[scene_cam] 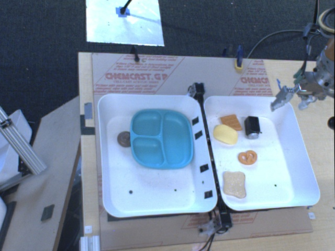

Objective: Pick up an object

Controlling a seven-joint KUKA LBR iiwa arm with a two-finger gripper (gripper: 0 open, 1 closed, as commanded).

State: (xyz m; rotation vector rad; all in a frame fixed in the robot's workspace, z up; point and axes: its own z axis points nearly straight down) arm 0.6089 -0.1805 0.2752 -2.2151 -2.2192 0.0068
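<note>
The right bin (301,140) holds several small items. An orange cracker (231,122) lies beside a black block (252,126), with a yellow lemon-shaped piece (225,134) just below the cracker. An orange pretzel (247,157) and a tan bread slice (234,184) lie nearer the front. My gripper (292,99) hangs above the bin's far right corner, open, with nothing between its fingers. It is well to the right of the black block and apart from every item.
The left bin (112,192) holds a blue divided plate (160,138) and a small grey disc (124,138) at the plate's left. A black divider strip (204,150) runs between the bins. Cables (272,38) trail behind the right bin.
</note>
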